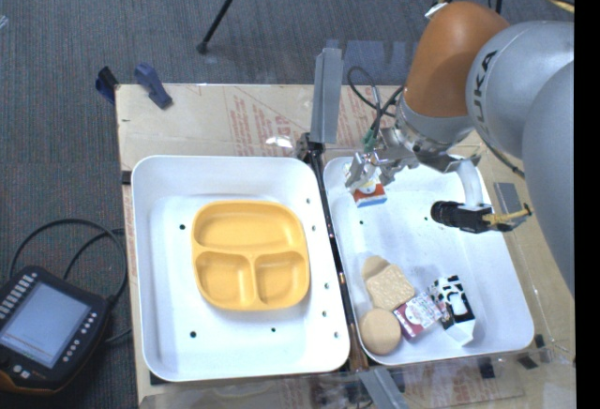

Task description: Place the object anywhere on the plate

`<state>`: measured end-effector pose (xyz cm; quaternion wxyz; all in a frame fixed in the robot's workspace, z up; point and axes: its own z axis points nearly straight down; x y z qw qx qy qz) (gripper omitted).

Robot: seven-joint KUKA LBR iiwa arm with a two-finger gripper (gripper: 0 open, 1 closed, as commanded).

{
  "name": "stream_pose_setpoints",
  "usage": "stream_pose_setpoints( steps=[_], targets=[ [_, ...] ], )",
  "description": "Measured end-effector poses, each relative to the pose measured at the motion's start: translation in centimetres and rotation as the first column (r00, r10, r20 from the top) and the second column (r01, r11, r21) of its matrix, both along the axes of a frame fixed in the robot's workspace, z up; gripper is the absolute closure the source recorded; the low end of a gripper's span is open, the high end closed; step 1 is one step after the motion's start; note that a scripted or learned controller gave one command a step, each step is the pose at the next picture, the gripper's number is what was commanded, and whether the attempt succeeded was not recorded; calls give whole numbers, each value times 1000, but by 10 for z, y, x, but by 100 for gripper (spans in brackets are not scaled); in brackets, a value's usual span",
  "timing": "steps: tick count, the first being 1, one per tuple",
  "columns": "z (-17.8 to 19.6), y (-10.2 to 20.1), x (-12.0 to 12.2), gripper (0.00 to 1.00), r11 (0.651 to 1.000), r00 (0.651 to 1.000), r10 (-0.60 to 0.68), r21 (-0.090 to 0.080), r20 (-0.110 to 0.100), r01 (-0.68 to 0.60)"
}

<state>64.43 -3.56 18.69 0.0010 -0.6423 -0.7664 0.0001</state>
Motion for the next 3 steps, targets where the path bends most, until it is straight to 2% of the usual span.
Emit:
stream_pose_setpoints(
  steps=[1, 2, 3],
  targets=[
    [-1, 44, -68, 100, 998, 998, -60, 0, -4, 60],
    [-1, 125, -76, 100, 907, 907, 421, 1, -3, -421],
    [-1, 125, -76, 0, 908, 908, 420, 1, -3, -420]
  ],
)
